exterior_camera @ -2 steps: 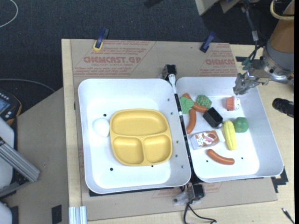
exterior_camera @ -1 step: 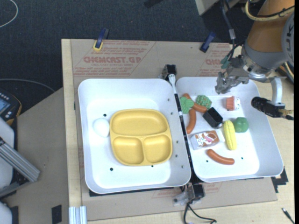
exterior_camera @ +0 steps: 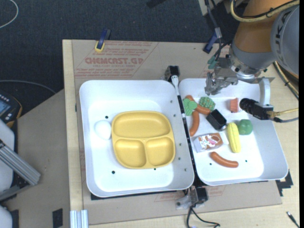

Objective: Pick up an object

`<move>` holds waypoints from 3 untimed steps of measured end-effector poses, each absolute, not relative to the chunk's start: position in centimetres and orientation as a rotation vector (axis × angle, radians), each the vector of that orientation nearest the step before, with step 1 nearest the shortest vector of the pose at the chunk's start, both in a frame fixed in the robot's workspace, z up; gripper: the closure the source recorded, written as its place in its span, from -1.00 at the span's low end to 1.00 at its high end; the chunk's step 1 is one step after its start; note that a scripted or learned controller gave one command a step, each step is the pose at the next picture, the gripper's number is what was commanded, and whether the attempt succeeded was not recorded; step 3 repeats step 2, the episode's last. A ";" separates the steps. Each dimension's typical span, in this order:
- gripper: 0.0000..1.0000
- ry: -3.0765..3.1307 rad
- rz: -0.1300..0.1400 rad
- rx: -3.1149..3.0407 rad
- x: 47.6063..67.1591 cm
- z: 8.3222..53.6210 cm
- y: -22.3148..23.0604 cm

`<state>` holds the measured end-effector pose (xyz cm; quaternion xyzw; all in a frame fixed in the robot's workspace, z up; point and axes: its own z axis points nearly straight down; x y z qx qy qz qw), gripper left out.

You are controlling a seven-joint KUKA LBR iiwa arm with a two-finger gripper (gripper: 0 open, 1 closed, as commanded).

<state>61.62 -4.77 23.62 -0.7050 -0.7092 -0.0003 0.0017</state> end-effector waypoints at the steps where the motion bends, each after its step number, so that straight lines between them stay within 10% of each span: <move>1: 1.00 -2.226 0.002 -2.211 61.1 22.6 1.5; 3: 1.00 -2.221 0.004 -2.217 59.5 23.0 2.0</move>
